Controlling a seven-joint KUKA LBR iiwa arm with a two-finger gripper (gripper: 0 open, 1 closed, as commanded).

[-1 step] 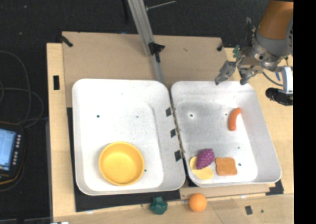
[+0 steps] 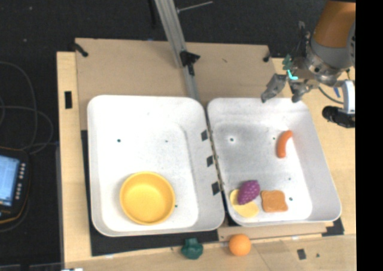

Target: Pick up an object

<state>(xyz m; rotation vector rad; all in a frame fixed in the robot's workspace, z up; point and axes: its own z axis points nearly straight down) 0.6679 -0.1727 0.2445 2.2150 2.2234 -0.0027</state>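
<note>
My gripper (image 2: 283, 92) hangs over the far edge of the right bin (image 2: 251, 120), fingers spread open with nothing between them. Inside that bin an orange sausage-shaped piece (image 2: 283, 143) lies near the right wall, well below the gripper. At the bin's front sit a purple bunch of grapes (image 2: 248, 191) on a pale yellow slice (image 2: 245, 209), and a brown toast-like piece (image 2: 274, 201) beside them. The left bin (image 2: 143, 120) holds a yellow bowl (image 2: 147, 197) at its front.
An orange ball (image 2: 239, 244) and a small green object (image 2: 192, 249) rest on the bench in front of the bins. A slanted metal pole (image 2: 173, 30) rises behind the bins' divide. A tablet (image 2: 9, 183) sits off the bench's left side.
</note>
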